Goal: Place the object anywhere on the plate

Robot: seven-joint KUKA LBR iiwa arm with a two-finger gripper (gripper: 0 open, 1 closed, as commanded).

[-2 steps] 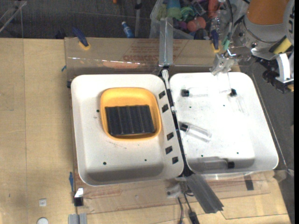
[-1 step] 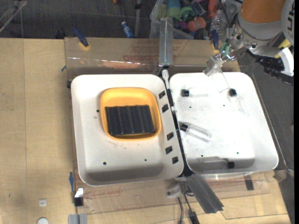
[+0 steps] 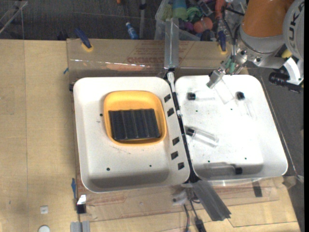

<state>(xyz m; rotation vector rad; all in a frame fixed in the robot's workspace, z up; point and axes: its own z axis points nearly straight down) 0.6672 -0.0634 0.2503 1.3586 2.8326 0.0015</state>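
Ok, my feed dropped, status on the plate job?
End effector over right bin's far edge, holding nothing visible. Black ridged object already lies on yellow plate, left bin. Clear tubes in right bin.

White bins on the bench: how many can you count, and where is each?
2. One white bin on the left holds the yellow plate; the other sits beside it on the right, below the gripper.

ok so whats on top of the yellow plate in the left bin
A dark ribbed rectangular object lies flat on the yellow plate, covering most of its floor. The plate's rim shows all round it. Whatever lies beneath the dark object is hidden.
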